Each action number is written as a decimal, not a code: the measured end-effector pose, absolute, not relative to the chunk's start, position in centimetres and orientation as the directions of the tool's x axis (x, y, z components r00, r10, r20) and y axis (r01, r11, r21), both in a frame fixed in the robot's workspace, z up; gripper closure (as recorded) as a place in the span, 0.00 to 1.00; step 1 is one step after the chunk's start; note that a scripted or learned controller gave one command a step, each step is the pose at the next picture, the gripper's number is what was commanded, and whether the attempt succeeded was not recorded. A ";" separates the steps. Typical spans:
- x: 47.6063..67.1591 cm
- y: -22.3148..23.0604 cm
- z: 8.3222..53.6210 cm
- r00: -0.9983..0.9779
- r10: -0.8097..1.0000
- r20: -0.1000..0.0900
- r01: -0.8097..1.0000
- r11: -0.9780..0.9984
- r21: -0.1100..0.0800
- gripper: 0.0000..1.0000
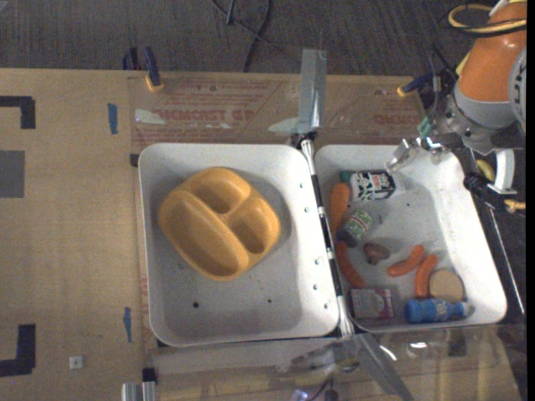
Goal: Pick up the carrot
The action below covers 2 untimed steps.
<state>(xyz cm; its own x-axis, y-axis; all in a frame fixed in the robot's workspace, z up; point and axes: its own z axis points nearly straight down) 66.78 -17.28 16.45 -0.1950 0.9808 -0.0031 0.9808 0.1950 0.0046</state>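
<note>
We find the carrot (pixel 338 206), a smooth orange tapered piece, lying lengthwise against the left wall of the right shallow white bin (pixel 493 261), its thicker end toward the far side. It touches or nearly touches a small black-and-white milk carton (pixel 371 185) on its right, and a round green-labelled can (pixel 359 223) sits just beside its lower end.

Near it we see things that could be mistaken for it: a reddish-orange sausage (pixel 349 264) along the same wall, and two short orange-red pieces (pixel 415 266) further right. A small brownish lump (pixel 375 252), a tan round slice (pixel 446 286), a blue bottle (pixel 436 311) and a pink flat packet (pixel 373 303) fill the near side; their labels are too blurred for us to read.

The metal two-finger gripper (pixel 405 152) hangs over the bin's far rim, apart from the carrot. We cannot tell how it is set, since it is small and blurred.

The left shallow white bin (pixel 167 307) holds a yellow divided plastic plate (pixel 219 221).
</note>
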 end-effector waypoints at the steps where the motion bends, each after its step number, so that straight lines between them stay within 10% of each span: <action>1: 59.9 -15.4 8.6 -0.378 0.926 -0.002 0.926 0.378 0.004 0.00; 2: 53.8 -15.9 8.7 -0.214 0.977 0.000 0.977 0.214 0.004 0.00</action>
